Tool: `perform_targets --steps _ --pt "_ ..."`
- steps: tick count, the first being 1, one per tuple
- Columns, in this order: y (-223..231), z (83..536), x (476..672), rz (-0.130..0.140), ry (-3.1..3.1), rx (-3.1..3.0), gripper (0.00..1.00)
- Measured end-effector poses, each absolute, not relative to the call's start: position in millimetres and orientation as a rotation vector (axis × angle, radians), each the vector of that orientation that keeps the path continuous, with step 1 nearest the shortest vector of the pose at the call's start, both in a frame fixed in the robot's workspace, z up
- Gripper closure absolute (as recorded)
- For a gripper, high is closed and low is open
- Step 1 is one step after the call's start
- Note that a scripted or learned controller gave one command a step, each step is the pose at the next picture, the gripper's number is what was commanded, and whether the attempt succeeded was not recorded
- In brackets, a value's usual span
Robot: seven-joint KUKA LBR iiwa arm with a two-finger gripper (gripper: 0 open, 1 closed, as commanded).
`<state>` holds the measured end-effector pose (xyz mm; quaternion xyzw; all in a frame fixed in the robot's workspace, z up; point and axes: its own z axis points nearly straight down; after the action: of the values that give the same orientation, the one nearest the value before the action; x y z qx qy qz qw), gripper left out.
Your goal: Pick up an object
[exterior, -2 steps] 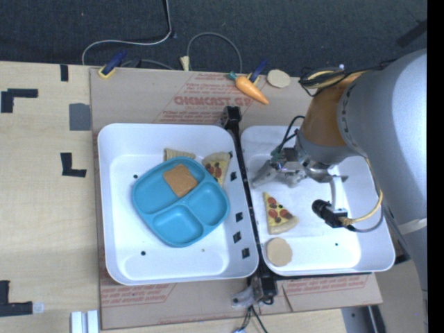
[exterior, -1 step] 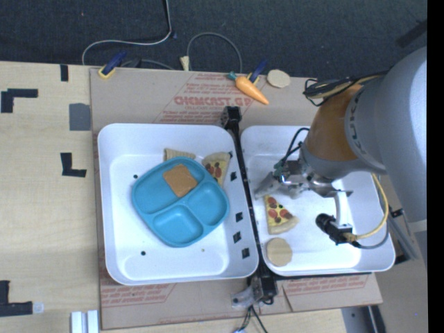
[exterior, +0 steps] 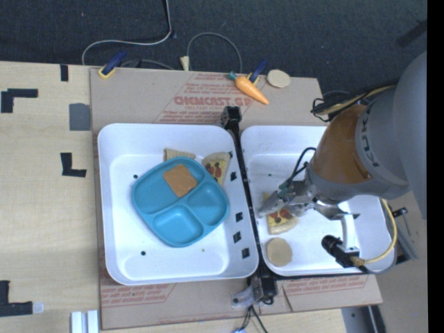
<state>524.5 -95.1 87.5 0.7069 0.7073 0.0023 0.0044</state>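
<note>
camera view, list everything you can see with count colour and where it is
bins: 2, white, side by side on the bench
divided plate: 1, blue, in the left bin
toast slice: 1, brown, in a compartment of the divided plate
pizza slice: 1, tan with red spots, left bin, at the plate's upper right edge
second pizza slice: 1, tan with red spots, right bin, just under the gripper
round cookie: 1, tan, right bin, near its front edge
carrot: 1, orange, on the cardboard behind the bins
small disc: 1, beige, beside the carrot
cables: several, pale, on the dark floor behind the bench
gripper: 1, dark, low in the right bin
arm: 1, grey with orange band, from the right
</note>
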Motion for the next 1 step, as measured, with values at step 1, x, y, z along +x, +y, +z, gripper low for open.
perform_targets --steps 1 --pt "-203.3 118.9 578.3 -0.001 2.209 2.219 0.00"
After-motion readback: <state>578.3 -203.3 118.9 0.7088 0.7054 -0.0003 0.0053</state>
